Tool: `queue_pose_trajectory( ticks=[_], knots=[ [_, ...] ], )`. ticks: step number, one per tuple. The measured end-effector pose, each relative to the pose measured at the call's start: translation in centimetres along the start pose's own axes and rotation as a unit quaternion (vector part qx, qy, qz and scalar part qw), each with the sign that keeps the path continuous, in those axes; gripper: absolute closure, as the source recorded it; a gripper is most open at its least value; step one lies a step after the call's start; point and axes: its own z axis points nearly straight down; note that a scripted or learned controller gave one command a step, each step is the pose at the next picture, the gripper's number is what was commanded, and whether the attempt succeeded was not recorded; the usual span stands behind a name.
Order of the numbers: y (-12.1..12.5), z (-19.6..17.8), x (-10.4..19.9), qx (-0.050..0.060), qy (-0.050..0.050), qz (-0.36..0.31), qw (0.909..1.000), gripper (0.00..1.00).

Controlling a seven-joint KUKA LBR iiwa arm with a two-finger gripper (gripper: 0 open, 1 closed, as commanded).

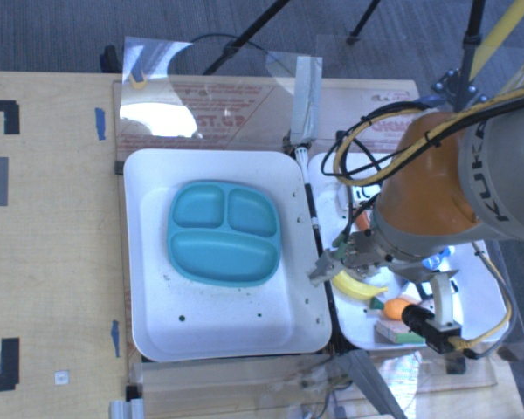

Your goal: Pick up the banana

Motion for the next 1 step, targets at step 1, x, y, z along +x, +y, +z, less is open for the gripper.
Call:
queue_pose_trajectory(
  ticks=[1],
  knots=[
    [3.50,-2.29,-7.68,-0.003,0.000,0.014,0.9999,0.00]
  ],
)
